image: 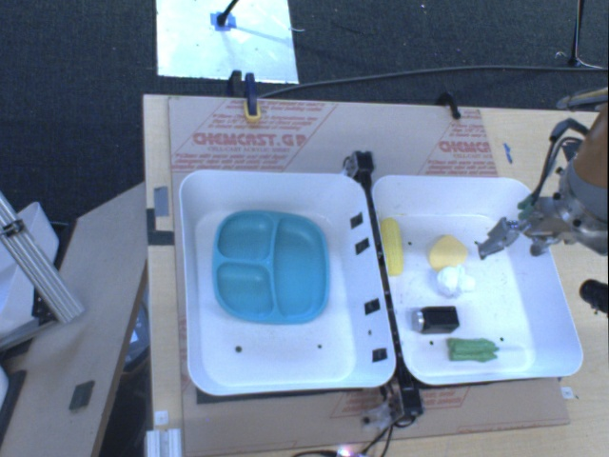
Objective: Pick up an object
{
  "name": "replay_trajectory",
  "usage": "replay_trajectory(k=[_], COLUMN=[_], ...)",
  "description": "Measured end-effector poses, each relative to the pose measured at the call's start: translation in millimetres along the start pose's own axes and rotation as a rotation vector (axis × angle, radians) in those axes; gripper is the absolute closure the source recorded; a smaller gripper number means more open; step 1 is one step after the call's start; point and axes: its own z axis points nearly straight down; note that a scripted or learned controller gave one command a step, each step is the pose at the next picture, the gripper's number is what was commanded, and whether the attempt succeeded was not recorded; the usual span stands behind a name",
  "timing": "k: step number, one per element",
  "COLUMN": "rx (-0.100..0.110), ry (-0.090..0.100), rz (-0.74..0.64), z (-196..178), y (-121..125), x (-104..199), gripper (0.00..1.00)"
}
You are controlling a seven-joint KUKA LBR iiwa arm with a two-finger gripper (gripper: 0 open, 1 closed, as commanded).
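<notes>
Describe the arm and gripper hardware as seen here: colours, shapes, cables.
The arm shows at the right edge as a bulky grey body with an orange band on its upper part. Thin dark cables loop along its left side. The gripper is grey metal, slim and angular, narrowing to a pointed tip, above the right bin. No markings are legible at this size.

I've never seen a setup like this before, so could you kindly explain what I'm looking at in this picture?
One fixed camera looks down at a slant on a bench with two shallow white bins. The grey machine entering from the right is a robot arm; its gripper hangs above the right bin, with nothing visible between its fingers. The left bin holds a blue divided plate. The right bin holds a yellow corn cob, a yellow lump, a small white object, a black block and a green piece.
</notes>
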Motion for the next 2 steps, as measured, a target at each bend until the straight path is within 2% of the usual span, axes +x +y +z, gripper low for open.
replay_trajectory(k=[1, 2], rx=[-0.009, -0.005], ry=[-0.002, -0.001], rz=[-0.002, 0.001], z=[-4.2, 47.1], y=[2.1, -3.9], x=[0.1, -8.3], gripper=[0.0, 0.0])
